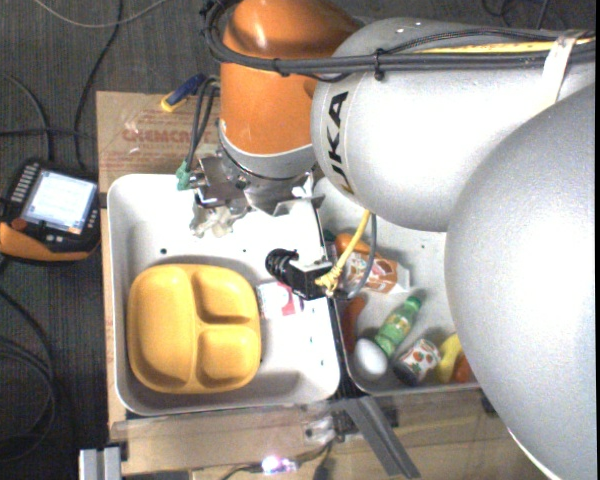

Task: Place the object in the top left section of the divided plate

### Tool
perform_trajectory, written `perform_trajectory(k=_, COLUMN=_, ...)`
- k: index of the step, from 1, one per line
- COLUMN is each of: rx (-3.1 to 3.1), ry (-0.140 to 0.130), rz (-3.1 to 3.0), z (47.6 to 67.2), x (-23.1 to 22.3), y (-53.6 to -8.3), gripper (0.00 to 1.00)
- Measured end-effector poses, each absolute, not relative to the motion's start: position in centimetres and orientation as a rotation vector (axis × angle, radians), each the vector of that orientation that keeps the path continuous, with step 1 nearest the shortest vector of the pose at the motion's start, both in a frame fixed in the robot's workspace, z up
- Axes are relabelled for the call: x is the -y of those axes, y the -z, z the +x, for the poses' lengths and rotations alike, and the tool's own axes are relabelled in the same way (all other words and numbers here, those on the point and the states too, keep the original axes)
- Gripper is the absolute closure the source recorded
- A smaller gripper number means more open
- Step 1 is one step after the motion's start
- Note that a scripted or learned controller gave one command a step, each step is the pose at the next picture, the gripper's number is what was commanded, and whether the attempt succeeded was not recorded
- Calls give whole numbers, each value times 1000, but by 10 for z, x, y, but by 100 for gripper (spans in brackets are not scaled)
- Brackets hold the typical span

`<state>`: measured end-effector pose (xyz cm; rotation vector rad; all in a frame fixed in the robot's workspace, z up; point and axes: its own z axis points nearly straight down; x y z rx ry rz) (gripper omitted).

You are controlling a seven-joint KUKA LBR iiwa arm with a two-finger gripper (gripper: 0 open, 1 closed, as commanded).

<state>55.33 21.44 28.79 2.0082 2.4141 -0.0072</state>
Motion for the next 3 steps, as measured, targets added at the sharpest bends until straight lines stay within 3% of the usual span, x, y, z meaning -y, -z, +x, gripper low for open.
perform_trajectory(k=1, rx=-2502, ry=8, rz=1905, z=501, x=-228, y=-220, gripper=100)
perform_trajectory(k=2, rx=-2461, ry=3, rz=1949, z=505, x=-171, y=-364, gripper=100)
perform_trajectory(k=3, rx=-2462, ry=4, rz=1948, z=505, x=-171, y=-364, gripper=0)
